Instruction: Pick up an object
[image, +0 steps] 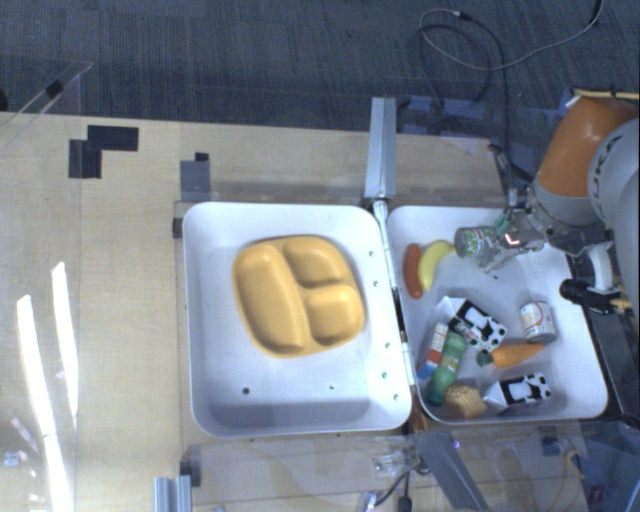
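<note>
Gripper (497, 243) over right bin (596, 395), fingers closed on small grey-green can (475, 241), beside yellow banana (434, 264).

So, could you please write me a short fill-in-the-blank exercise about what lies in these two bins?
1. The yellow divided tray lies in the ____ bin.
2. The tray has ____ compartments.
3. The tool is over the ____ bin.
4. The orange carrot lies just below the small ____.

Missing words: left; three; right; can
</note>
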